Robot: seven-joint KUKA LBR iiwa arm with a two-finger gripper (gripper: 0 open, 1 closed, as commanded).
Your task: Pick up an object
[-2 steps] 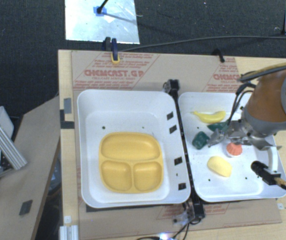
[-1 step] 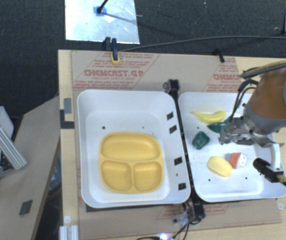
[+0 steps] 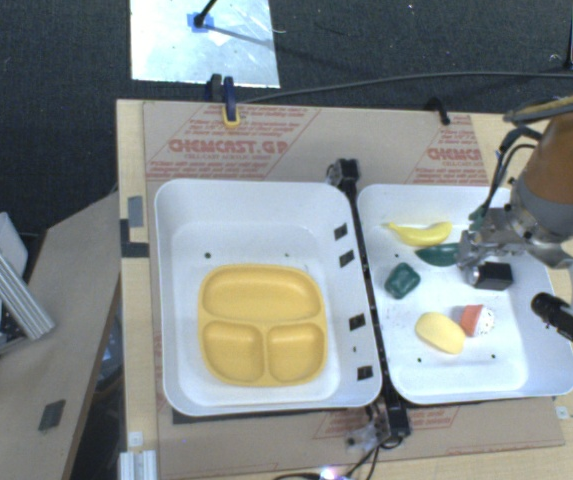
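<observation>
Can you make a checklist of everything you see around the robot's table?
Surface: two white bins side by side, left bin and right bin, on a cardboard-covered bench.
Job's things: in the right bin, a yellow banana, a dark green piece, a green block, a yellow lemon shape, a red-and-white piece.
Clutter: a yellow divided tray in the left bin.
Claw: claw over the right bin, beside the dark green piece.
Cables: a black cable across the bench's far edge.
Surroundings: a shiny sheet on dark floor.
</observation>
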